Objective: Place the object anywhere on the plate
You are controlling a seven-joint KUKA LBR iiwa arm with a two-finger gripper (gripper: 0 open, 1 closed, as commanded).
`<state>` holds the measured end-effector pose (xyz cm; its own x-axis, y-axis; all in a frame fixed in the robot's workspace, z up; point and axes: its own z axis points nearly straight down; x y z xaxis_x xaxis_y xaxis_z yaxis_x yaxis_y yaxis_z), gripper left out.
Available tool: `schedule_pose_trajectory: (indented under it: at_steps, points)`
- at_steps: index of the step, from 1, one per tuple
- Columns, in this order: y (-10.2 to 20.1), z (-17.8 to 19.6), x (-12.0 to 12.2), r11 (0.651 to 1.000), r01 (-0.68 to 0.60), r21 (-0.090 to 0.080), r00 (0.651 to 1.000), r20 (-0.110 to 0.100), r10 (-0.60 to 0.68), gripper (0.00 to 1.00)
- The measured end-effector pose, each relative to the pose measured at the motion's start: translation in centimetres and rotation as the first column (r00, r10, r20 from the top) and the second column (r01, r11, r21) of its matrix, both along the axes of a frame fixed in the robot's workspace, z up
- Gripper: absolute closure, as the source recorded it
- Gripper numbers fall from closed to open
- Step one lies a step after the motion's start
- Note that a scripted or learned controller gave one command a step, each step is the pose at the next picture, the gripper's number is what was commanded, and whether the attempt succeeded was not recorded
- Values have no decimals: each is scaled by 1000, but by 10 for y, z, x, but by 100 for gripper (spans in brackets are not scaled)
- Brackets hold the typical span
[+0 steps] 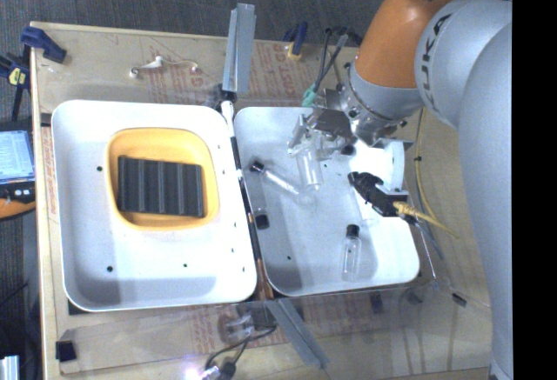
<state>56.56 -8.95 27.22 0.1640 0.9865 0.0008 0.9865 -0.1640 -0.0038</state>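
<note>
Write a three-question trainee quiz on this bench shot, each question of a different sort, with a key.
1. True or false: the yellow plate with its dark ribbed insert sits in the left bin.
2. Multiple choice: the tool hangs over A) the left bin, B) the right bin, C) the bare bench.
3. Fill in: the small clear vial with a dark cap lies near the ___ bin's front edge.

Key: 1 true; 2 B; 3 right.
</note>
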Motion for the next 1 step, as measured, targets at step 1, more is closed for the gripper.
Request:
schedule_pose_trajectory:
  at_steps: [1]
  points:
    - [32,-72,3,965,-263,1,965,-3,263,100]
